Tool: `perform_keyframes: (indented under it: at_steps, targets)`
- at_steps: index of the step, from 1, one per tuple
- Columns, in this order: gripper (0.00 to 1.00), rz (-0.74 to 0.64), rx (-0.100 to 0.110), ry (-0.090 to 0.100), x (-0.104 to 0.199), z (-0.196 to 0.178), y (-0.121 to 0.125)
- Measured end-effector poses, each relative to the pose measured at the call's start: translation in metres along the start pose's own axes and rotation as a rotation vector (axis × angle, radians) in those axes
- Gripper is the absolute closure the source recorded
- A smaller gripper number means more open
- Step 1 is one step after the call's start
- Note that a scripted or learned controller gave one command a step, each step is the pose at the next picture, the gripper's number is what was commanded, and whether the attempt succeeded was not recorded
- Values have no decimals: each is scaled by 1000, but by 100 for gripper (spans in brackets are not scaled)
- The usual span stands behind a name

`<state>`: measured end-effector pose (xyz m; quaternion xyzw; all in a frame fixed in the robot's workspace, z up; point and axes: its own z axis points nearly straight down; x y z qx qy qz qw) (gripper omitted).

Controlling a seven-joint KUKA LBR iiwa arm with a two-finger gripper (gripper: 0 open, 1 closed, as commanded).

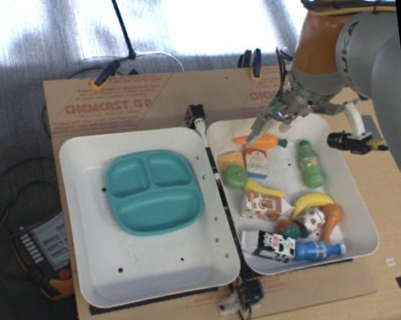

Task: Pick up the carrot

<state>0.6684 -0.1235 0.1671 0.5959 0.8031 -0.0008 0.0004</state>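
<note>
Carrot [262, 141]: lies in the right bin, at its far end, just behind the small carton; orange body with a green tip

Carrot axis: long axis runs roughly left to right across the view; green tip points right, toward the green bottle; orange end points left, toward the bin divider

Gripper [258, 128]: hangs directly over the carrot, fingers slanting down and to the left; the tips look close to or touching the carrot, contact cannot be confirmed

Gripper state: fingers stand slightly apart; the carrot is not seen clamped between them

Arm [331, 38]: grey with orange band, enters from the right and bends over the far right corner of the right bin

Left bin [92, 277]: holds one teal divided tray [153, 190], lying flat near the bin's centre, three compartments, nothing seen in them

Right bin [353, 195]: crowded with toy food

Right bin contents, far half: carrot; small carton [256, 160] with red and white print just in front of it; green bottle [310, 164] upright-looking, to the right; green round item [234, 177] near the divider

Right bin contents, near half: yellow banana [311, 201]; second printed carton [262, 204]; orange drumstick-shaped piece [331, 221]; blue bottle [315, 252] lying on its side along the near wall; black and white carton [275, 243] beside it

Bench [107, 105]: brown board with red lettering, under both bins
</note>
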Motion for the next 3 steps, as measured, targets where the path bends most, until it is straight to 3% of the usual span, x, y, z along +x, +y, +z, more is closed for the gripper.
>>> perform_keyframes:
  at_steps: [1, 2, 3]
  targets:
    - [0, -55, -10, -3, -2, 62, 3]
    - [100, -56, -2, -1, -1, 58, 1]
    - [100, 40, -2, 1, 77, -76, 24]
